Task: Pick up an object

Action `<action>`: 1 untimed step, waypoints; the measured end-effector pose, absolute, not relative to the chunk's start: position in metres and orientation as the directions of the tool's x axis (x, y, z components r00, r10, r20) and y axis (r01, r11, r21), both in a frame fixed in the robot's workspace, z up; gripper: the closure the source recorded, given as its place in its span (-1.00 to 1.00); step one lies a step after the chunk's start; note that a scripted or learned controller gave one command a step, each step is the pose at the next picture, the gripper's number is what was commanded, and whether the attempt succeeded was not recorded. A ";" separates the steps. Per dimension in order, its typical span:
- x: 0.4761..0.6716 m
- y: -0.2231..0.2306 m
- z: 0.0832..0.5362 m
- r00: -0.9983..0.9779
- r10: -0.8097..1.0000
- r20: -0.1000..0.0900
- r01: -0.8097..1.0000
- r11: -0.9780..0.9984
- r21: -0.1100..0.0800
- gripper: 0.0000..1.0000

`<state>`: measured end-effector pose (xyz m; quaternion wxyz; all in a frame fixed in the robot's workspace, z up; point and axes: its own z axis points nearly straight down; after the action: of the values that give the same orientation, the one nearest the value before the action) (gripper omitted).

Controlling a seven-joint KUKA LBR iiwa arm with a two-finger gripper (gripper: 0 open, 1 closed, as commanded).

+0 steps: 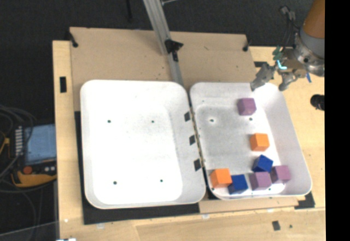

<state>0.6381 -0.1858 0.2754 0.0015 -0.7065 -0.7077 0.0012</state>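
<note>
Purple cube (246,106) — small, matte, square-edged — near the released, empty pincer (272,81).

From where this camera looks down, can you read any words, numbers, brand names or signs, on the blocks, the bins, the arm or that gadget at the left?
None can be read.
Blocks: plain purple, orange and blue faces, no lettering.
Two white bins: bare but for a few small dark dots, no print.
Arm with its pincer: no legible mark.
Device at the left edge: any label it may carry is too small and blurred to read.
</note>
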 end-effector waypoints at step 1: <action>0.639 -0.187 0.279 -0.004 1.000 -0.003 1.000 0.004 0.000 -1.00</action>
<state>0.6386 -0.1866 0.2788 -0.0013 -0.7058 -0.7084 0.0011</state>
